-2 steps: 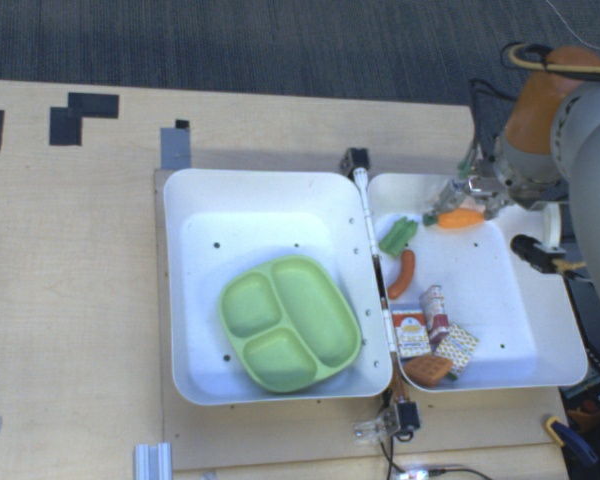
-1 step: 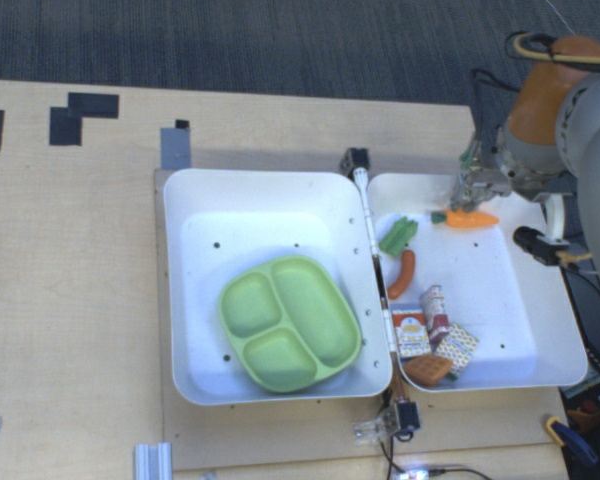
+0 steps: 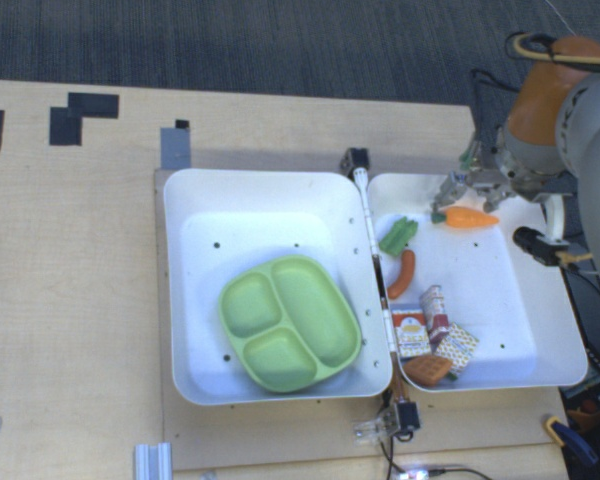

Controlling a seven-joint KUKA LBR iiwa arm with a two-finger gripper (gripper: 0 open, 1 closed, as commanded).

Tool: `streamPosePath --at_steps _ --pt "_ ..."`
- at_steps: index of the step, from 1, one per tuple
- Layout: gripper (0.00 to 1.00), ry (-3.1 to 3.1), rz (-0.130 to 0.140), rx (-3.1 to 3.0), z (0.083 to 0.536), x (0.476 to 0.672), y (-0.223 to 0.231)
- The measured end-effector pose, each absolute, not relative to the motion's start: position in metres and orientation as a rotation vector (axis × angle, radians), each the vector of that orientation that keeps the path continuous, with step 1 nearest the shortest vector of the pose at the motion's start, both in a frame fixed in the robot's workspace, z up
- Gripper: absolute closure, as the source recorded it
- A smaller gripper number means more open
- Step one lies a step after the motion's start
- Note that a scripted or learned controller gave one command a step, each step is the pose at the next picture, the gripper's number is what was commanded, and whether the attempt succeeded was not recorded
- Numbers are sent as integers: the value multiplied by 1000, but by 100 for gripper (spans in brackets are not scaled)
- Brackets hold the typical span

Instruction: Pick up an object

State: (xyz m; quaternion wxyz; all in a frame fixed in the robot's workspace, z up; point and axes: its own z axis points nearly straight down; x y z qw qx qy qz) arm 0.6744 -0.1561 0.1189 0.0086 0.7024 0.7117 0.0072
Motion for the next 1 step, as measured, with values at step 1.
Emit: streamPosePath --at_steps 1 --pt "0 2224 4 2216 85 619 -120"
